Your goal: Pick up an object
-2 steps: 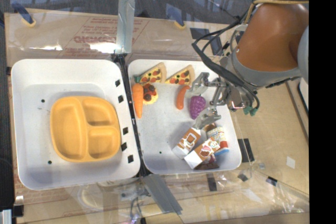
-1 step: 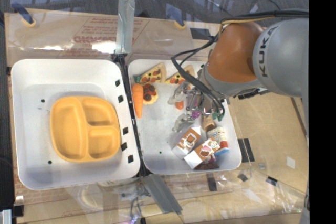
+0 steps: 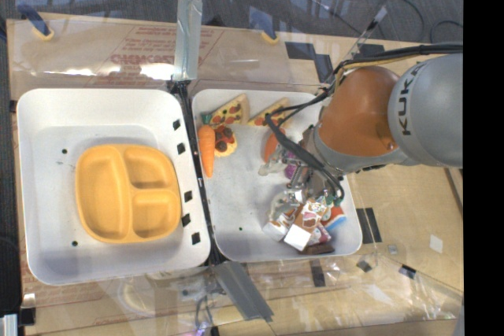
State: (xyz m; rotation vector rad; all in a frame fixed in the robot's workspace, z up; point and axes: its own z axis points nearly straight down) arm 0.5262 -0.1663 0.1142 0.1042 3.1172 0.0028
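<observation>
While the arm reaches down: approach step, nothing lifted yet.
Claw (image 3: pixel 303 183): above the clutter, right of the carrot (image 3: pixel 206 151); grip state impossible to tell.
Object: toy pile (image 3: pixel 307 220) farther right of the carrot.
Next: descend onto one piece.

carrot (image 3: pixel 206 150): orange, lies lengthwise by my right bin's left wall
pizza slice (image 3: pixel 227 112): flat, far corner
small packets (image 3: pixel 305 218): heaped, near right corner

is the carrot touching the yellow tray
Apart. The camera view shows the carrot in the right bin and the yellow tray in the left bin, with both bin walls between them.
</observation>
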